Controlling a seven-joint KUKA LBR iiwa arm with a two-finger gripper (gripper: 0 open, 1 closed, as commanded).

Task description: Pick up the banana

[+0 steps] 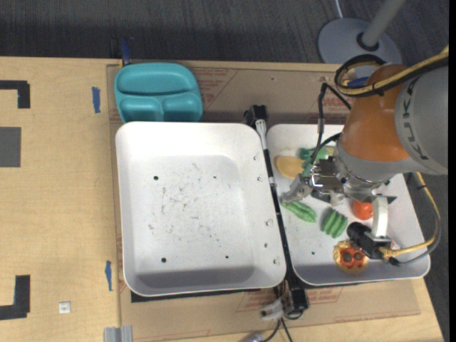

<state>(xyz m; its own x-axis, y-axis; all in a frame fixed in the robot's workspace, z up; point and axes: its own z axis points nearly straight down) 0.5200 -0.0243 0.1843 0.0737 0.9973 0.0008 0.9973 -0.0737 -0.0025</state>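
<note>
You see the grey and orange arm [385,130] reaching into the right bin [413,262]. Its gripper [303,189] hangs low beside the pale yellow banana [288,165], at the bin's far left; whether it grips anything cannot be told. Green pieces [317,217] lie just nearer.

The pale yellow banana [288,165] lies flat in the right bin, near its upper left corner, partly hidden
</note>
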